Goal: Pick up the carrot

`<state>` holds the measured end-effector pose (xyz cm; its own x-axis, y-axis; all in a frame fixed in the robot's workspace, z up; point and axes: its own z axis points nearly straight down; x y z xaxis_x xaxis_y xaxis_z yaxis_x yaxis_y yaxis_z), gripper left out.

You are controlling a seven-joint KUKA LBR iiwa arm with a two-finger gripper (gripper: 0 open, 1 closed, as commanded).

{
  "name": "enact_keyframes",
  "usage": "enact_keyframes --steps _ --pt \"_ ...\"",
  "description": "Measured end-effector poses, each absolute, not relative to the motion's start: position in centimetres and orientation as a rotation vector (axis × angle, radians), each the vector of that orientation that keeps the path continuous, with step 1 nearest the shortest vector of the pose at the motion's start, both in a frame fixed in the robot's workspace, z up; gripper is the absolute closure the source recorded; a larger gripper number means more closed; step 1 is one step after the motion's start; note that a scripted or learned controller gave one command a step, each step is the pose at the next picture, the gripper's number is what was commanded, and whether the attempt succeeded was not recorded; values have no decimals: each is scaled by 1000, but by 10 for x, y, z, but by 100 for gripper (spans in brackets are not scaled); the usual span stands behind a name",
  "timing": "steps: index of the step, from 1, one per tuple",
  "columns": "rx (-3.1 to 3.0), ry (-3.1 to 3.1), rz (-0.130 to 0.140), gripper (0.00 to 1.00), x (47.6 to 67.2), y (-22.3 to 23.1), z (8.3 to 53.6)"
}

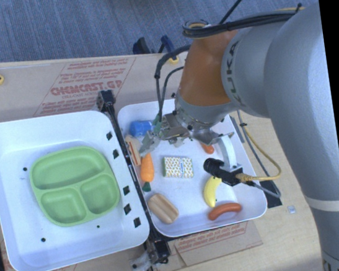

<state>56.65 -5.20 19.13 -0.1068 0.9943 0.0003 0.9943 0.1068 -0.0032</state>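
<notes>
The carrot [146, 167], orange with a green stub at its lower end, lies upright along the left wall of the right bin [194, 223]. My gripper [151, 137] hangs just above and slightly right of the carrot's top, pointing left, beside a blue toy [140, 128]. Its fingers stand apart with nothing between them. The carrot lies free on the bin floor.
In the right bin lie a patterned cracker [178, 167], a banana [212, 191], a red sausage [224, 210], a bread roll [163, 208] and a thin hot-dog piece [134, 150]. The left bin [1, 186] bears a green divided plate [74, 184].
</notes>
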Motion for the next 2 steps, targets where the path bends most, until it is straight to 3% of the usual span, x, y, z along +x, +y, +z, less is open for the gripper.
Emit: enact_keyframes --steps 1,2 --pt "-2098 -2335 3 0 567 -52 191" --pt "-2553 -1847 -15 0 576 -97 99"
